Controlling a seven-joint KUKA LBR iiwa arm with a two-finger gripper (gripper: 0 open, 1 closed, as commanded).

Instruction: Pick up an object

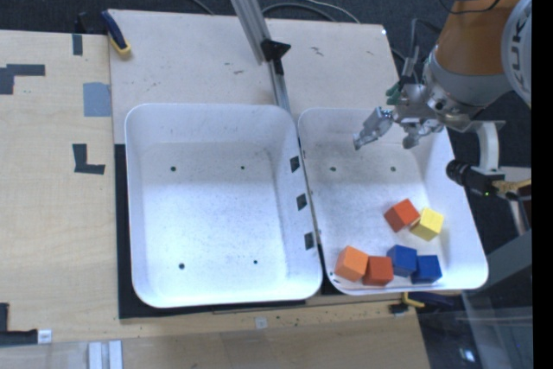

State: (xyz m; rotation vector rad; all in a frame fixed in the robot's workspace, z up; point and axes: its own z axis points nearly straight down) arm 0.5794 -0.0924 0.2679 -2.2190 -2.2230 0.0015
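Note:
Several small cubes lie in the near right corner of the right bin (346,186): a red-orange cube (400,214), a yellow cube (427,223) touching it, an orange cube (352,262), a darker red cube (378,270) and two blue cubes (402,257) (426,268). My gripper (393,134) hangs above the far part of the right bin, well behind the cubes. It is open and holds nothing between its fingers (371,130).
The left bin (138,186) sits beside the right one. A slanted metal rail (246,4) runs from the top down to the divide between the bins. A yellow-and-blue tool (115,34) lies on the board at the far left. Cables cross the dark floor behind.

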